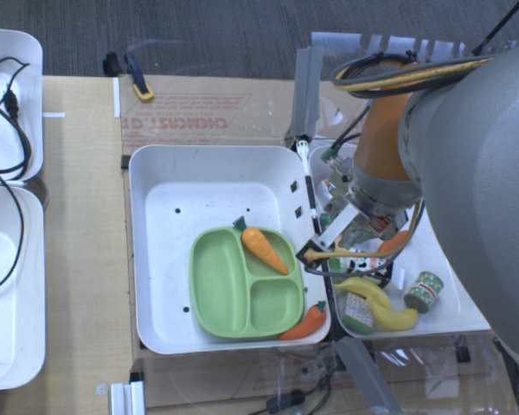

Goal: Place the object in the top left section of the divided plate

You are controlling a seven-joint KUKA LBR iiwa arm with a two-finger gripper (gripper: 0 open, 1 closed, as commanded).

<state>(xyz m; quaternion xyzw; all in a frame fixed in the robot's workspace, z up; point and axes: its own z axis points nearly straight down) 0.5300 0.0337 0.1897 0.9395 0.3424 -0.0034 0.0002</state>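
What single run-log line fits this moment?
arm: over right bin | carrot: across green divided plate | second carrot: beside plate | banana: right bin

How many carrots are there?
2. One carrot lies across the top right part of the green divided plate. The other carrot lies in the left bin by the plate's lower right corner. The arm may hide more.

You look down from one fixed camera above the bench [78, 232], tilted at a slant. Both white bins sit mid-frame: left bin [156, 232], right bin [441, 301]. The arm [467, 145] enters from the right, close to the lens.
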